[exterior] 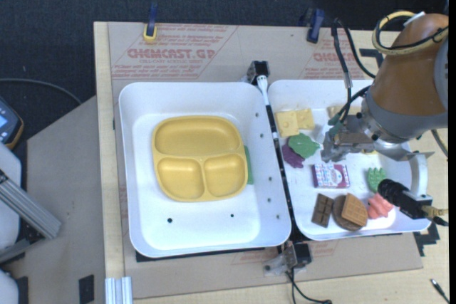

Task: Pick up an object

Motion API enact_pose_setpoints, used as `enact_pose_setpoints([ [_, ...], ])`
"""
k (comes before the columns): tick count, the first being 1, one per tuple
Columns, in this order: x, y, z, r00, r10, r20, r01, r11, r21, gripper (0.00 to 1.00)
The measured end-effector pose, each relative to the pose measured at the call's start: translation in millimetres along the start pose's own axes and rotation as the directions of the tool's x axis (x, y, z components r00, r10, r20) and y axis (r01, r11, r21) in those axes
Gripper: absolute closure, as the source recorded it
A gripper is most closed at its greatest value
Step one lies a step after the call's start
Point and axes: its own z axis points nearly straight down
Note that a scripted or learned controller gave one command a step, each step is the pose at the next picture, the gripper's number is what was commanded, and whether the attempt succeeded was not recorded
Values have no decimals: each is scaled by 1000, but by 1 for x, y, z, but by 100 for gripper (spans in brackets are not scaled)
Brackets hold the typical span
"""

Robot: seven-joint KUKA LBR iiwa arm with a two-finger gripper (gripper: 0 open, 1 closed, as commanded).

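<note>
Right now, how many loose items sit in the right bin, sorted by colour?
Yellow: 1, cheese block
Green: 2, leaf piece, small item
Purple: 2, small item, packet
Brown: 2, chocolate bar, cookie
Pink: 1, small item
Total: 8

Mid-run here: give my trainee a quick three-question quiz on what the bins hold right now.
1. True or false: the yellow divided plate lies in the left bin.
2. Which item lies nearest the claw? A) purple-and-green leafy piece B) chocolate bar C) yellow cheese slice
3. Fill in: the waffle-patterned cookie touches the ____ on its left side.

Key: 1 true; 2 A; 3 chocolate bar.
</note>
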Motion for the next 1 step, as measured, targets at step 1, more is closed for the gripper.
enact_pose_setpoints([
  [1,45,7,-11,1000,0,1,0,1000,-5,100],
])
